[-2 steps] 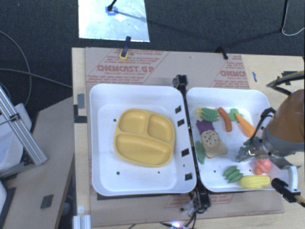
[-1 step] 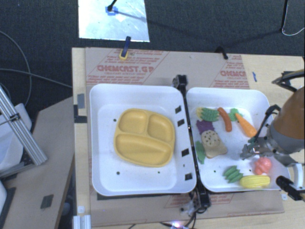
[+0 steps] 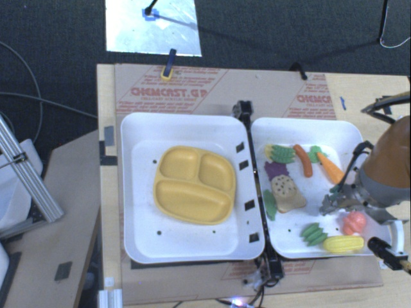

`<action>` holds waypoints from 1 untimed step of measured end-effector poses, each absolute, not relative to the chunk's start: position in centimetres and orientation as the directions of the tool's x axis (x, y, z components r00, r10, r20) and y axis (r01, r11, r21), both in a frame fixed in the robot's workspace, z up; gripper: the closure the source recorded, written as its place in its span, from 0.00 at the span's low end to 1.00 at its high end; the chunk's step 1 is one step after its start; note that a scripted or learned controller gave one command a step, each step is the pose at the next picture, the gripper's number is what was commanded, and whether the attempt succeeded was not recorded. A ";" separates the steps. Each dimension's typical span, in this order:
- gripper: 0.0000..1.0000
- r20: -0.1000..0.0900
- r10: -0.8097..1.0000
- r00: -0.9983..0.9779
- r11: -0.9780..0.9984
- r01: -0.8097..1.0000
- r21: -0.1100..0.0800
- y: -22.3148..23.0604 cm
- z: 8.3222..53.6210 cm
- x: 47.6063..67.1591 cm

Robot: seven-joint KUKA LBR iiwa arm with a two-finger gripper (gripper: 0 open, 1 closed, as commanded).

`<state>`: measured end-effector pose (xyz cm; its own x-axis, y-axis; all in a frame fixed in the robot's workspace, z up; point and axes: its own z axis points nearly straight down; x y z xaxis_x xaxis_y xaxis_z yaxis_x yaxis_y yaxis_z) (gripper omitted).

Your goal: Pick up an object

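The jaws (image 3: 335, 201) are hanging low over the right bin (image 3: 350, 131), their spread impossible to tell. Just beside them a pink toy (image 3: 354, 222) is lying, partly hidden; a yellow corn (image 3: 343, 243) and green pods (image 3: 313, 233) are sitting nearby. A yellow tray (image 3: 194, 184) is resting in the left bin (image 3: 138, 172).

Even overhead light, soft focus, glare on foil sheet (image 3: 153, 17), faint shadows.
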<state>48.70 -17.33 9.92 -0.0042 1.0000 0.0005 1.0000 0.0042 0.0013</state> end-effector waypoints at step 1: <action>1.00 0.001 1.000 -0.005 0.005 1.000 0.001 -16.0 10.0 48.7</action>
<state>48.69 -16.03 10.01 -0.0046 1.0000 0.0006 1.0000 0.0046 0.0006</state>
